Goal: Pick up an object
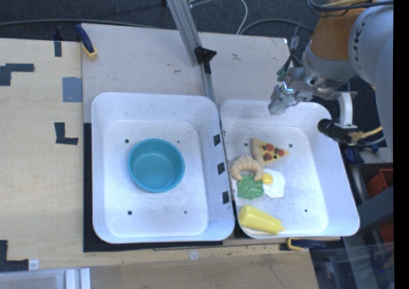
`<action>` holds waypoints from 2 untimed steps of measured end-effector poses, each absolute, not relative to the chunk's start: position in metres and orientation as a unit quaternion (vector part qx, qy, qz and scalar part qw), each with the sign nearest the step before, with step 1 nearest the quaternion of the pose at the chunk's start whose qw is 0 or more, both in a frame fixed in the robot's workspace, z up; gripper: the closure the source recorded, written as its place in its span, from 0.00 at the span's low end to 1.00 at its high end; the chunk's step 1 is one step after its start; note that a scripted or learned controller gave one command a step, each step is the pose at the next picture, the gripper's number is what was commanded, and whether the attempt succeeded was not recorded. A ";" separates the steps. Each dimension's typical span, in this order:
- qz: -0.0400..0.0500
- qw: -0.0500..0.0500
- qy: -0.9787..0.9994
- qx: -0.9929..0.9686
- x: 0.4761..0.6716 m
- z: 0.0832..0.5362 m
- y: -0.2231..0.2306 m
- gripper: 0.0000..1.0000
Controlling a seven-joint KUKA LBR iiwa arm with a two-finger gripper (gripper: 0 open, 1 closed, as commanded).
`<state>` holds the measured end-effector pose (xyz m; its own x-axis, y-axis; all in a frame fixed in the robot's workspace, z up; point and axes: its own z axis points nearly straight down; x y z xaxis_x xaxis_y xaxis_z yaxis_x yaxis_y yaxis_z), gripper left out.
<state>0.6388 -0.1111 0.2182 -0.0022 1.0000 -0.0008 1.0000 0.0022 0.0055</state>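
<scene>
The right bin (326,172) holds a pizza slice (268,151), a tan croissant (245,166), a green leafy piece (250,188), a fried egg (273,183) and a yellow piece (259,220) at its front edge. In the left bin (108,153) stands a blue bowl (156,165). My gripper (278,103) hangs over the far rim of the right bin, above and behind the pizza slice, apart from every object. Nothing shows between its fingers.
A slanted metal pole (185,16) rises from behind the seam between the bins. Cables lie on the bench behind the right bin. A blue and yellow clamp (86,41) sits at the bench's far left corner.
</scene>
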 end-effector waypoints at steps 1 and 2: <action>0.000 0.000 0.708 0.707 0.639 0.232 -0.110 1.00; -0.001 -0.001 0.709 0.706 0.623 0.225 -0.067 1.00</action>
